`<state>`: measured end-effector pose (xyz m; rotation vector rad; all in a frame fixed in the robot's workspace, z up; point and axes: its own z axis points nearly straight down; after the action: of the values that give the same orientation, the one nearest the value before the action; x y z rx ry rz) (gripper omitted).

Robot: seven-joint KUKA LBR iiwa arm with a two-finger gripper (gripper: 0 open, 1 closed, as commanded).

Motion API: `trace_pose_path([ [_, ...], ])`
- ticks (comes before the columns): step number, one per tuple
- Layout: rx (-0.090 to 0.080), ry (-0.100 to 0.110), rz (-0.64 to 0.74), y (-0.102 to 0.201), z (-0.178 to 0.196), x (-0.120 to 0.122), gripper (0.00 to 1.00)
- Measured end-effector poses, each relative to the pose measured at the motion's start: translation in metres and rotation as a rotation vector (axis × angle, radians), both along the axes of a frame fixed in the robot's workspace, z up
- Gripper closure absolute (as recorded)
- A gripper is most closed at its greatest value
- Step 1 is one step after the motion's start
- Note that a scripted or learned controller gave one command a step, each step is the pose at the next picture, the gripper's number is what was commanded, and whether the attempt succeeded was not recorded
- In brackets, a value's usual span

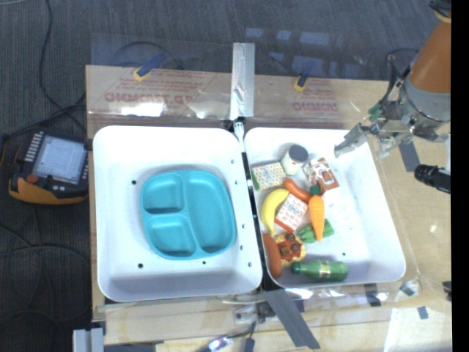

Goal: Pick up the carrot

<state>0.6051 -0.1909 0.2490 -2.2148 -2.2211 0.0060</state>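
Orange carrot (316, 210) | hemmed: banana (272, 205), carton (292, 213), green bottle (320, 270) | jaws (364, 141) state unclear

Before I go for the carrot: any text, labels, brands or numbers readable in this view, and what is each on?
Nothing reads clearly.
Red lettering on the clear sheet behind the bins: mirrored and blurred, unreadable.
Same lettering right of the tape strip: unreadable.
Red-and-white carton beside the carrot: print too small.
Small box above the carrot: print too small.
Checked card: pattern, no legible words.
Green bottle: label blurred.
Handheld pendant on the floor: screen unreadable.
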Motion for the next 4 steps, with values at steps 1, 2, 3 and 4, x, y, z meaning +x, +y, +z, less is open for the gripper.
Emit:
trace_pose_path([
  [1,-0.002,0.001,0.069,-0.025,-0.093,0.031,0.0],
  [2,0.0,0.0,-0.013,0.045,-0.083,-0.003,0.0],
  [3,-0.008,-0.031,-0.014,0.046,-0.129,-0.028,0.0],
  [4,-0.009,-0.027,-0.015,0.044,-0.122,-0.028,1.0],
])
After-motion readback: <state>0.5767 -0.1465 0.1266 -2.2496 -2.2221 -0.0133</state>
